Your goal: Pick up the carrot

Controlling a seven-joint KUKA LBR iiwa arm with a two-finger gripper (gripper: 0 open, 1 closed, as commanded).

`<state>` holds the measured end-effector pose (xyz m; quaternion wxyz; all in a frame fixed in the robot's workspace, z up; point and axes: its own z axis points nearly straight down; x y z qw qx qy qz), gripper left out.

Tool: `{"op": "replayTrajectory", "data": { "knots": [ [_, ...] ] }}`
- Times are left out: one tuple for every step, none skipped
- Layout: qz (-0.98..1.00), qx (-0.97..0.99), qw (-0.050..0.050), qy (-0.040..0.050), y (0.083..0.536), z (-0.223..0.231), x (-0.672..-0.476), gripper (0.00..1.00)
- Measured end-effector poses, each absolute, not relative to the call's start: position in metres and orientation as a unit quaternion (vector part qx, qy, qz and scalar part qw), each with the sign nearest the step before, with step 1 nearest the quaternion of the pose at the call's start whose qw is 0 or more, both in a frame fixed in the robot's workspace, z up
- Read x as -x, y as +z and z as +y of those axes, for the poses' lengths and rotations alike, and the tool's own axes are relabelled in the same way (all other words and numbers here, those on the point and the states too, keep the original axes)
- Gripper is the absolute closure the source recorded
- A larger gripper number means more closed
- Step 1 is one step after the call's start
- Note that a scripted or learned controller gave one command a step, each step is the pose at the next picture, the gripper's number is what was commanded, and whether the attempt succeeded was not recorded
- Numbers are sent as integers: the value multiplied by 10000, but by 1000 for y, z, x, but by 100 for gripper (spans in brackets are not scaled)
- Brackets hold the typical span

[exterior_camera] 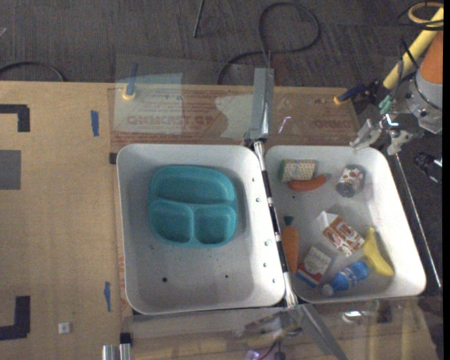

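The carrot point(290, 246) lies against the right bin's point(406, 211) nine-o'clock wall, blocking that side. A small box point(316, 261) crowds it at four o'clock. Bare floor lies open at its twelve and two o'clock.

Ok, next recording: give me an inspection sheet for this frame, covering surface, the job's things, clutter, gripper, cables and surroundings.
Surface: wooden bench bearing two white bins side by side, the left bin and the right bin.
Job's things: carrot lying in the right bin along its left wall, untouched.
Clutter: teal divided tray in the left bin; in the right bin a sausage, small can, carton, banana, blue bottle.
Gripper: gripper above the right bin's far right corner, well away from the carrot; open or shut cannot be told.
Cables: black cables looping on the floor beyond the bench.
Surroundings: dark carpet, blue tape marks on the bench.
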<state>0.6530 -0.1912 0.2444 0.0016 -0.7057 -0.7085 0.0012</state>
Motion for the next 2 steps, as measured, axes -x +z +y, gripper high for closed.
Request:
{"op": "replayTrajectory", "data": {
  "knots": [
    [-6322, 7748, 9, 8, 94, -148, -615, 0],
    [-6313, 7755, 18, 13, 101, -149, -615, 100]
  ]
}}
